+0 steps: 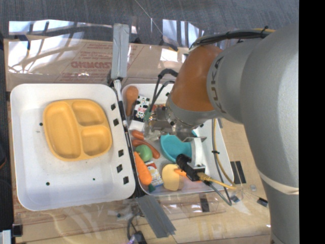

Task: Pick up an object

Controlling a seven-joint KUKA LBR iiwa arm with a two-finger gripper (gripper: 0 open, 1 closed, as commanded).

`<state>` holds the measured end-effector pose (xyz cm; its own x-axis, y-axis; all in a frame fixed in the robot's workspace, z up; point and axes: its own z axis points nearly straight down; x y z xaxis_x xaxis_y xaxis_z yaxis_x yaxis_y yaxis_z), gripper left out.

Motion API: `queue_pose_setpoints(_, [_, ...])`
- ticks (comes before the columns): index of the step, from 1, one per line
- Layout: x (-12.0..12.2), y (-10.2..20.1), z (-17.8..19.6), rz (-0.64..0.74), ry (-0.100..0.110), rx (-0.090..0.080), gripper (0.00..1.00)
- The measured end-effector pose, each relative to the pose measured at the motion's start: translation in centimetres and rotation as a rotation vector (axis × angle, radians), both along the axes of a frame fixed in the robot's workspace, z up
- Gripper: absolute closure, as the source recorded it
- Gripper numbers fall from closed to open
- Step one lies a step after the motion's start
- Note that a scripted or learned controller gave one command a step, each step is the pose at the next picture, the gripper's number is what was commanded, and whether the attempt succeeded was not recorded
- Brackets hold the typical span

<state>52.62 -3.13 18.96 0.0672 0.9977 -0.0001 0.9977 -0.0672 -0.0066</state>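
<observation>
My gripper [155, 120] hangs low over the right bin [223, 174], mostly hidden under the grey wrist and the orange band. Below and around it lie several items: a teal bowl [174, 147], a pale yellow piece [171, 178], an orange carrot [143, 170], a green piece [144, 152], a small red-orange piece [138, 135], a black-and-white patterned item [141, 108] and a brown oblong piece [131, 93] at the bin's far left corner. I cannot see anything held in the gripper.
The left bin [30, 177] bears a yellow divided tray [77, 127]. A grey taped divider [120, 50] runs between the bins at the back. A black connector with a yellow cable [190, 170] lies over the right bin's near side. The arm covers the right bin's far right part.
</observation>
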Motion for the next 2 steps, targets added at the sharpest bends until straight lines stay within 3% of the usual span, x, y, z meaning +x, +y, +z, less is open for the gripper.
queue_pose_setpoints(1, [0.0, 0.0, 0.0, 0.0, 0.0, 0.0, 0.0])
queue_pose_setpoints(2, [4.5, -6.0, -9.9, 0.141, -0.003, 0.002, 0.0])
